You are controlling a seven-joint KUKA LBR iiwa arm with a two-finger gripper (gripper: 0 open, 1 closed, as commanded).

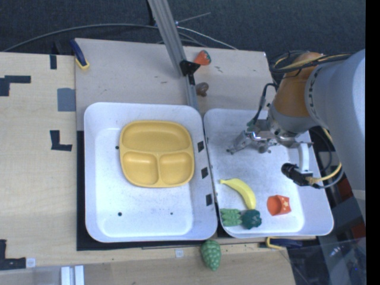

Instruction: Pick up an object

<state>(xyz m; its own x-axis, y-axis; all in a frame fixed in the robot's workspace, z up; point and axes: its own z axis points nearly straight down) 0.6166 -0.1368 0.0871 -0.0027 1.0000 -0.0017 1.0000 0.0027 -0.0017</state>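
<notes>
Camera view looking down on the wooden worktop [130, 70] with the two shallow white bins side by side. Left white bin [95, 159] has a yellow plastic divided plate [157, 153] sitting up toward its 12 o'clock half, nothing touching it. Right white bin [314, 218] is where the small stuff is: a yellow toy banana [240, 190] lying roughly at the bin's 7 o'clock, a green toy broccoli-looking piece [240, 218] just below it right at the 6 o'clock rim, and a small orange-red block with a light mark on it [278, 205] near 5 o'clock, a bit apart from the banana.

Grey arm with the orange band [297, 97] comes in from 3 o'clock, and the tool [237, 147] sits low over the upper part of the right bin, around its 11 o'clock. Its thin metal fingers [233, 149] point toward 9 o'clock and look splayed apart, with nothing between them. It's well apart from the banana and the other toys.

Off the bins, there's a green bumpy toy, grape-bunch kind of thing [210, 255], lying on the worktop at 6 o'clock just below the seam between the two bins.
</notes>
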